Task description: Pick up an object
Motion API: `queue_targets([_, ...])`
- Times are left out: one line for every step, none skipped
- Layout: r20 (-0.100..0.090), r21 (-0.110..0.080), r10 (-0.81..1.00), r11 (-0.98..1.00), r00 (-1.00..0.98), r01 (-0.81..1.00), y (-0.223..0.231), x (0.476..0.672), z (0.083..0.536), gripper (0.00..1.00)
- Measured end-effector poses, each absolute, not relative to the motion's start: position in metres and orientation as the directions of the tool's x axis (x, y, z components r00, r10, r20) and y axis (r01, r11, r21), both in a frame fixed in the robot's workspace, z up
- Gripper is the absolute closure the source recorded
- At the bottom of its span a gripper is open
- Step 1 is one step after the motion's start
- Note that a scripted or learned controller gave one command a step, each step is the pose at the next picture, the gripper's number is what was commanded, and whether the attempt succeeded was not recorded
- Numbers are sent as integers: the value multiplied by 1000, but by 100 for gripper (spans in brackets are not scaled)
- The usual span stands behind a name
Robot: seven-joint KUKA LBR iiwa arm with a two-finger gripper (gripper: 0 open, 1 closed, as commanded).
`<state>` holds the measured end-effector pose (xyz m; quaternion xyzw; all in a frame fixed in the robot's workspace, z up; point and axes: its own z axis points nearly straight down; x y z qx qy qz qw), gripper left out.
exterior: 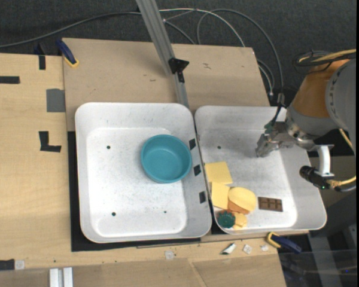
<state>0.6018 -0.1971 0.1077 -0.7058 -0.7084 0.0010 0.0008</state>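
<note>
My gripper (264, 147) hangs over the right side of the right bin (239, 119), its fingers pointing down-left with nothing seen between them. Below and left of it lie a pale yellow square (218, 173), a second yellow slab (219, 194), a round yellow-orange piece (242, 200) and a small teal object (227, 220). A brown chocolate-like bar (270, 204) lies near the bin's front right. A teal bowl (165, 158) sits upright in the left bin (107, 178).
A slanted metal pole (161, 40) rises behind the bins, with cables (239, 23) trailing across the back. Clamps sit at the bench's front (281, 241) and back left (67, 52). Small white scraps (239, 248) lie before the right bin.
</note>
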Motion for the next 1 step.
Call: queue_targets([-2,5,1000,2,-2,1000,-196,598,170,100])
